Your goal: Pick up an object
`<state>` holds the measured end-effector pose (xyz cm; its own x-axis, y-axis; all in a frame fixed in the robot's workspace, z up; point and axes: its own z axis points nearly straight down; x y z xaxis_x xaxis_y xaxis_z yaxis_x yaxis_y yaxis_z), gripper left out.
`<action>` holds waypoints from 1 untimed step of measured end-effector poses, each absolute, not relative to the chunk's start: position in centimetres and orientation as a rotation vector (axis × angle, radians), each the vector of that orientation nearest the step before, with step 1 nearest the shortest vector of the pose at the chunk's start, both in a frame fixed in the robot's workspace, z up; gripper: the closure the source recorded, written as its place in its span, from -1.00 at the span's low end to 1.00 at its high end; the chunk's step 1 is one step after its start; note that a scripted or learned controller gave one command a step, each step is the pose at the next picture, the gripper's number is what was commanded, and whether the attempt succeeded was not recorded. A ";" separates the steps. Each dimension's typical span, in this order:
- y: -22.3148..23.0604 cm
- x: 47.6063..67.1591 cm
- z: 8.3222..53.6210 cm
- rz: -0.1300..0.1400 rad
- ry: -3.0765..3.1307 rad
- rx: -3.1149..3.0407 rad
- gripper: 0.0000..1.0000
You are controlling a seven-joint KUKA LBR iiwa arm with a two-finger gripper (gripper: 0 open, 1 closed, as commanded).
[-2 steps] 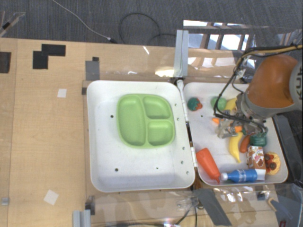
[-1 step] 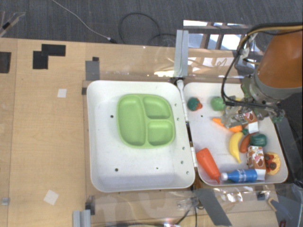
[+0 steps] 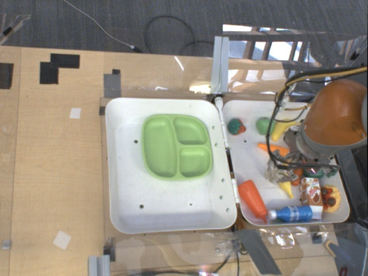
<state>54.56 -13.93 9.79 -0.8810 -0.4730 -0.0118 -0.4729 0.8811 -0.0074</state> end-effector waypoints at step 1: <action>-12.5 59.2 9.1 -0.003 3.119 -0.207 1.00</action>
<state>59.16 -12.53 9.07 -0.9911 -0.1320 -0.0158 -0.1320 0.9912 -0.0028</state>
